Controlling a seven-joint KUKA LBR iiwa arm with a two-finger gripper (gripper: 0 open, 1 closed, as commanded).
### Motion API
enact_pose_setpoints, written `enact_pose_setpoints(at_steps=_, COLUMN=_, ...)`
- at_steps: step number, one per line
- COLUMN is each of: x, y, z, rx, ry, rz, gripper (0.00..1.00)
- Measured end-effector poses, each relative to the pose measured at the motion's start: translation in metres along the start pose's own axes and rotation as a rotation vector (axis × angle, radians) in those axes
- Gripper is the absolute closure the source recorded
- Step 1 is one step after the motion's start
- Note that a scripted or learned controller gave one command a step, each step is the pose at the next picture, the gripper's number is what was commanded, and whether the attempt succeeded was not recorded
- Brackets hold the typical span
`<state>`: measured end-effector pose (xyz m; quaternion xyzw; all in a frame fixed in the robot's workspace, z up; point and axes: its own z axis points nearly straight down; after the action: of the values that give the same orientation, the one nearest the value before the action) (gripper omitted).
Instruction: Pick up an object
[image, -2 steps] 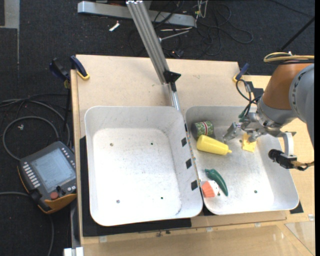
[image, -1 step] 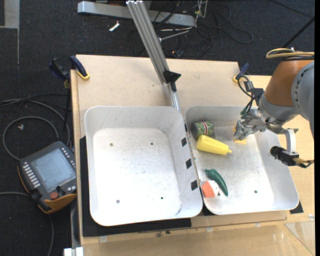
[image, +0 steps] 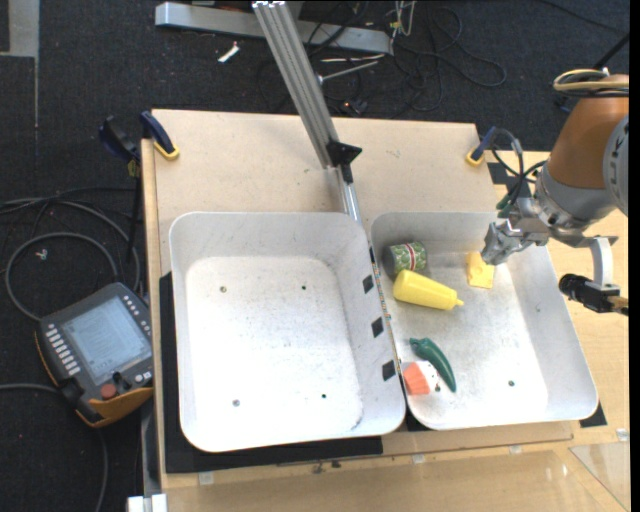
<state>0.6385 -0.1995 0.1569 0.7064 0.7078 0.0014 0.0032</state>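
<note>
Even, fairly bright light falls from above. The two white bins come close to washing out, with soft glare on their rims and only faint shadows inside. The dark floor at left and far stays dim. Focus is moderately soft throughout; the arm at right looks slightly blurred.

Arm enters from the right edge — orange band uppermost, grey wrist below it. Wrist angles down and to the left. Gripper is low, pointing downward at the end of the wrist. Cables run along the wrist — a black fitting projects on its near side.
</note>
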Motion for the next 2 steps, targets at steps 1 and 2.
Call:
enact_pose_setpoints(at_steps=1, x=0.003, y=0.004, z=-0.064, rx=-0.003, ry=-0.001, rz=-0.002, gripper=1.00)
enact_pose_setpoints(at_steps=2, x=0.003, y=0.006, z=-0.115, rx=-0.001, ry=0.000, rz=-0.002, gripper=1.00)
